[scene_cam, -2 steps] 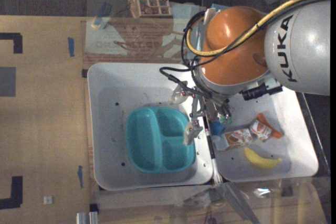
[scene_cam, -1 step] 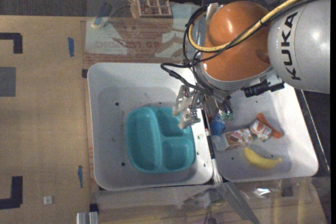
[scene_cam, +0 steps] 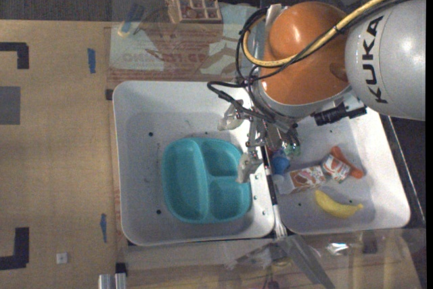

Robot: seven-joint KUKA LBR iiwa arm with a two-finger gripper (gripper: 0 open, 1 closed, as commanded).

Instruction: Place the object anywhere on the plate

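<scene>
A teal plate [scene_cam: 203, 179] with three compartments lies flat in the left bin. In the right bin lie a yellow banana [scene_cam: 337, 205], an orange-and-white pouch [scene_cam: 323, 174] and a small blue item [scene_cam: 279, 162] near the divider.

The gripper [scene_cam: 249, 162] is hanging over the right edge of the teal plate [scene_cam: 203, 181], which is lying in the left bin [scene_cam: 135, 145]. A banana [scene_cam: 337, 205], a pouch [scene_cam: 321, 174] and a small blue object [scene_cam: 280, 162] are lying in the right bin [scene_cam: 389, 166].
</scene>
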